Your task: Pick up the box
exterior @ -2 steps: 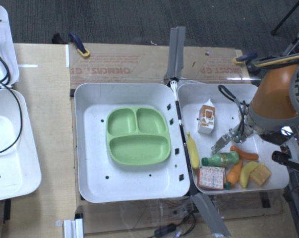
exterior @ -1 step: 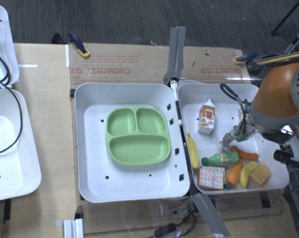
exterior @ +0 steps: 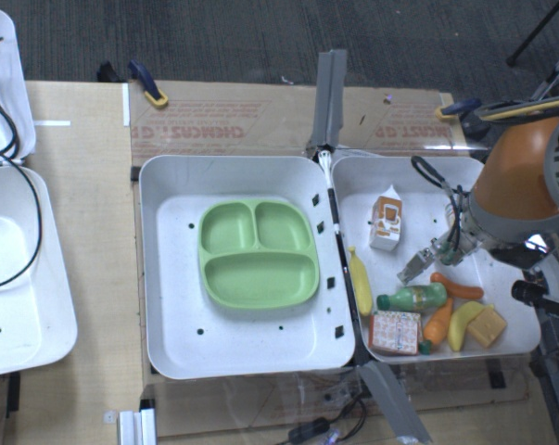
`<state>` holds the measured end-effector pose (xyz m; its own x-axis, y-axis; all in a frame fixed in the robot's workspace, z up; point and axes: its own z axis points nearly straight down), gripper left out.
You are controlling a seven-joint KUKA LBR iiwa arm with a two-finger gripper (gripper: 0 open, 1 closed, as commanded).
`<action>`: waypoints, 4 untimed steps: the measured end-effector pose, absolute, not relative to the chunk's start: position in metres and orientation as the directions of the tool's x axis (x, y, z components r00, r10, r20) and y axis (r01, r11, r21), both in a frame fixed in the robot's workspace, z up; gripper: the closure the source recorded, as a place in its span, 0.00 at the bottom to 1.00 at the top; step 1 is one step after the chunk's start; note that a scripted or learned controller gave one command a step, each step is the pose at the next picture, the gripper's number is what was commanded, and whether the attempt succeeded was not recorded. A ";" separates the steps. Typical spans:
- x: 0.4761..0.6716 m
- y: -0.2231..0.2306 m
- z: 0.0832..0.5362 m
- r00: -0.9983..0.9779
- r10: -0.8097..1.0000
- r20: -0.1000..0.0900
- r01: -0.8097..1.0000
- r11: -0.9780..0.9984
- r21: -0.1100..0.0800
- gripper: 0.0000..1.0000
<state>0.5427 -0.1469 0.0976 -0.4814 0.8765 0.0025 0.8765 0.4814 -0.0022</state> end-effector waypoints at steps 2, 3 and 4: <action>0.543 -0.148 0.105 -0.478 0.878 0.003 0.878 0.478 -0.003 0.00; 0.615 -0.139 0.090 -0.268 0.963 -0.001 0.963 0.268 -0.002 0.00; 0.652 -0.118 0.092 0.006 1.000 -0.003 0.999 -0.006 -0.033 0.00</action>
<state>0.6516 -0.1179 0.0915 0.0055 1.0000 -0.0029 0.9994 -0.0056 -0.0334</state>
